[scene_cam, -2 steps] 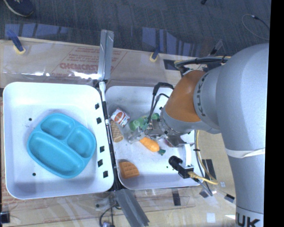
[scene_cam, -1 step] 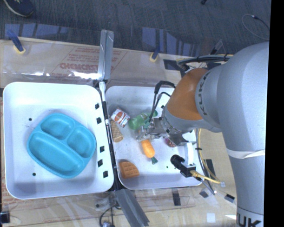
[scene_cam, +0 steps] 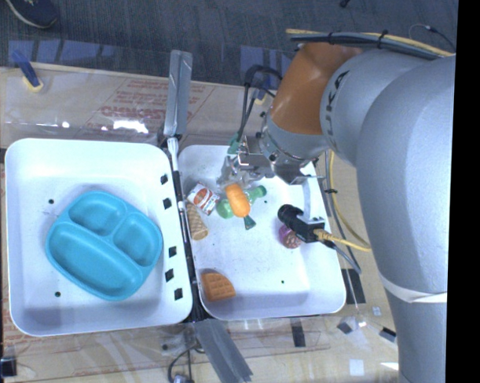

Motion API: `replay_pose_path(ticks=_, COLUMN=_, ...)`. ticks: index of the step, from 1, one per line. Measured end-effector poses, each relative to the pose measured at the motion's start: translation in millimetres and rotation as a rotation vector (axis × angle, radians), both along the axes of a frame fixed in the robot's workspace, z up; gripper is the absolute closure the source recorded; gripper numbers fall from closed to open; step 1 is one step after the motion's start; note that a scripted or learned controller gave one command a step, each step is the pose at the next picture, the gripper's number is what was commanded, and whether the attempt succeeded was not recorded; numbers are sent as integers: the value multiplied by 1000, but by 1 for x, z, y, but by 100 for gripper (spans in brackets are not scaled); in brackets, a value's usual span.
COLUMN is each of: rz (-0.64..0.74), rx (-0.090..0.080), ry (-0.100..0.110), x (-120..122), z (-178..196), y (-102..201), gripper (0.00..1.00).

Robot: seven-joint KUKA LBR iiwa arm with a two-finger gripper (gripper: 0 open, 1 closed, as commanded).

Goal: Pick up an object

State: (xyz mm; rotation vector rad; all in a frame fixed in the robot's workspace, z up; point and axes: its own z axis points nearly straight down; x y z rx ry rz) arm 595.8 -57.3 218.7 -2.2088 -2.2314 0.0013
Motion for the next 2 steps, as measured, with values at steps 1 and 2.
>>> replay_pose_path(ticks=1, rz=-6, rx=0, ry=2, x=-62, z=7, y=-96, gripper=100)
replay_pose_path(ticks=2, rz=-4, rx=0, ry=3, x=-92, z=-29, y=-113, gripper=100)
